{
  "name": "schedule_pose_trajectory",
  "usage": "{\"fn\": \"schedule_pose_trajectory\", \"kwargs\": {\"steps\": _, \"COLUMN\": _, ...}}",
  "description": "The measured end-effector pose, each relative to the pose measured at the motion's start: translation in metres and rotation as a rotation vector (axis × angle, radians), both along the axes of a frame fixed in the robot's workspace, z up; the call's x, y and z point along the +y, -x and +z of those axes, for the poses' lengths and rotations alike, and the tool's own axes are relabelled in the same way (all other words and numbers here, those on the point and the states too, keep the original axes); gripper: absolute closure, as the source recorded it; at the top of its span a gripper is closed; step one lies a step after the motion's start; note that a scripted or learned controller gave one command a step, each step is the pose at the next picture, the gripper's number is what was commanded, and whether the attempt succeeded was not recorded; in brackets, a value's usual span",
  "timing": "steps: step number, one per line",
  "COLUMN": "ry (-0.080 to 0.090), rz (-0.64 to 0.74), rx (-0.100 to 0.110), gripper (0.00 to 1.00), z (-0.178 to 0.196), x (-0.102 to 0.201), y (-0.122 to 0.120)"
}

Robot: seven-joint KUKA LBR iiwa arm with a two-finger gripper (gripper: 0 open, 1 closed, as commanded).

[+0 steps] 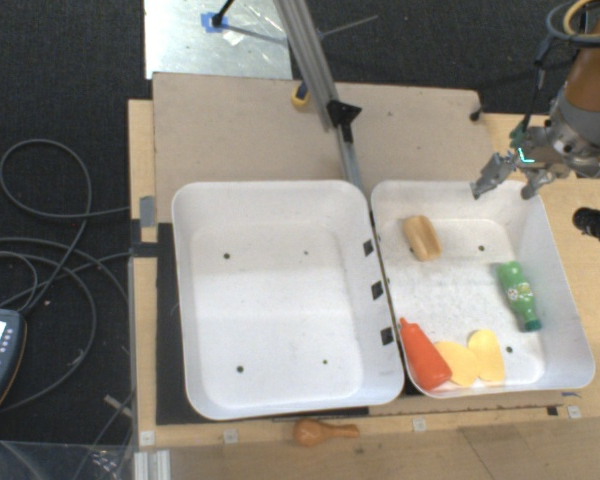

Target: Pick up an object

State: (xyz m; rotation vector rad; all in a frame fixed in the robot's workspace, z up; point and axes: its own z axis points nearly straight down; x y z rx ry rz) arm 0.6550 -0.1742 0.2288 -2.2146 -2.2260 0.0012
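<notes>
Four objects in right bin (555, 268)

The scene was evenly and brightly lit from above, and no hard shadows were cast. The two shallow white plastic bins (280, 203) were rendered close to overexposed, so their surface texture was largely washed out; only soft grey shading was seen along their inner walls. A pale glare was thrown off the shiny metal sheet (190, 28) beyond the far edge of the bench. The dark carpeted floor (50, 58) was kept grainy and low in detail. Slight softness was noticed throughout, most at the near corners.
</notes>
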Motion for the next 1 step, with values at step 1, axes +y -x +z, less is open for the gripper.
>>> {"fn": "schedule_pose_trajectory", "kwargs": {"steps": 1, "ry": 0.002, "rz": 0.002, "rx": -0.003, "gripper": 0.0, "z": 0.0023, "x": 0.0001, "y": -0.0007}}
